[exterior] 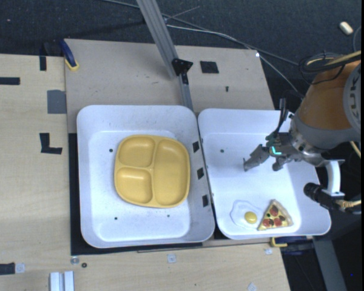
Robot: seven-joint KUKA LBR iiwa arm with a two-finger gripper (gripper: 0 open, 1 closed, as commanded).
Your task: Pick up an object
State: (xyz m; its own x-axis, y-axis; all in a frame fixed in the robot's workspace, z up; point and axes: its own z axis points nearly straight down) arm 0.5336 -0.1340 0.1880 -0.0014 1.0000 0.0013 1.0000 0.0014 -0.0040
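The gripper hangs over the middle of the right bin, right of the frame's centre, its two fingers spread apart with nothing between them. One dark finger reaches out toward the left, the other points down and to the right.

Below the gripper, in the lower part of that bin, lie two toy foods, both well apart from it. The pizza slice sits down and slightly right of the gripper; its long axis runs up and down the frame, the tip pointing up, the wide crust toward the bin's lower edge. Just beside it on the left lies the fried egg, a rounded shape.

The left bin holds a yellow divided plate.
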